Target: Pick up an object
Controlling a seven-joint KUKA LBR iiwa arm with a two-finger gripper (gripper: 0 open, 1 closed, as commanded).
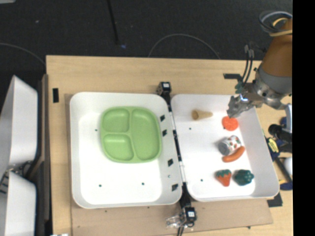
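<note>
Here the jaws [235, 108] hang at the right bin's [206, 188] one o'clock corner, just above the round orange-red toy [230, 123]; whether they are apart or together cannot be told at this size, and nothing shows between them. The toys lie in a loose column down the bin's three o'clock side: below the orange-red one a grey and white can-like piece [230, 144], touching a sausage-shaped orange toy [234, 154] whose long axis runs from eight o'clock to two o'clock. At five o'clock sit a strawberry-like toy [224, 176] and a dark green lump [243, 177], side by side near the rim. A tan cone [202, 114] lies well apart at the bin's twelve o'clock, its long axis across the view, narrow end towards three o'clock. The nine o'clock half of this bin offers open floor. The left bin [83, 181] holds a green divided plate [131, 133] at its centre, with bare floor around it. Both bins rest on the wooden table [108, 73]. No label or writing can be read.
</note>
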